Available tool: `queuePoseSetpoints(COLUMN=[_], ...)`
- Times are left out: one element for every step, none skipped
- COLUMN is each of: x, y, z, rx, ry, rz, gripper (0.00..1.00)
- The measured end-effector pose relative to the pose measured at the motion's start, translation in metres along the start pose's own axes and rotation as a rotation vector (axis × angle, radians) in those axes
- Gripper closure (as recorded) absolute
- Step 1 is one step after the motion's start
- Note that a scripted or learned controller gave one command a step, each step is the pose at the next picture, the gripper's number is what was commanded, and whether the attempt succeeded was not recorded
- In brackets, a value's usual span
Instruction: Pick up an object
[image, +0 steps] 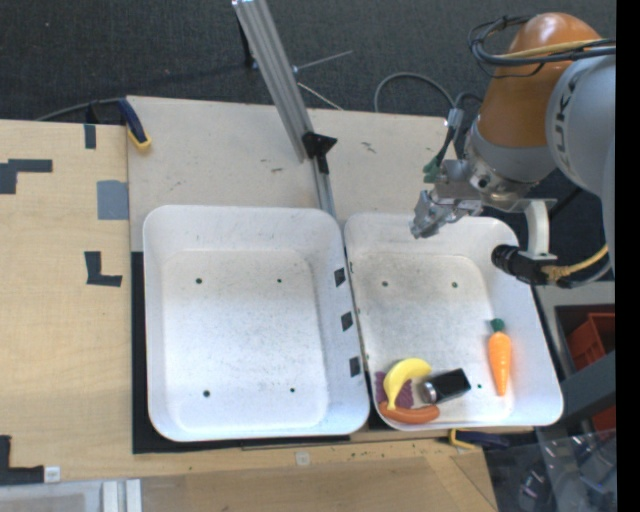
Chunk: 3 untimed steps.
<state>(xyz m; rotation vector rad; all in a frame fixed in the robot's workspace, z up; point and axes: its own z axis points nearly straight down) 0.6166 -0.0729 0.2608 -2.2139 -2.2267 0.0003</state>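
My claw (428, 224), grip state indeterminate, hovers at the right bin's (520, 255) far edge: approach step; next, travel to the carrot (499, 360) at its near-right corner.

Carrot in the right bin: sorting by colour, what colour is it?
Orange carrot with a small green top, seen in the camera view.

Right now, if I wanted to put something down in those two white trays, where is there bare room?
The left bin has a bare floor from wall to wall. In the right bin, the middle and far end are free, below the gripper. Its near edge is crowded: banana, black block and red piece bunch together, the carrot to their right.
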Motion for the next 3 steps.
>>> queuePoseSetpoints(x=[0.046, 0.099, 0.149], y=[0.013, 0.015, 0.028], z=[0.015, 0.026, 0.018], rx=[0.001, 0.002, -0.001], ry=[-0.001, -0.001, 0.001], rz=[0.0, 0.0, -0.001], gripper=[1.0, 1.0, 1.0])
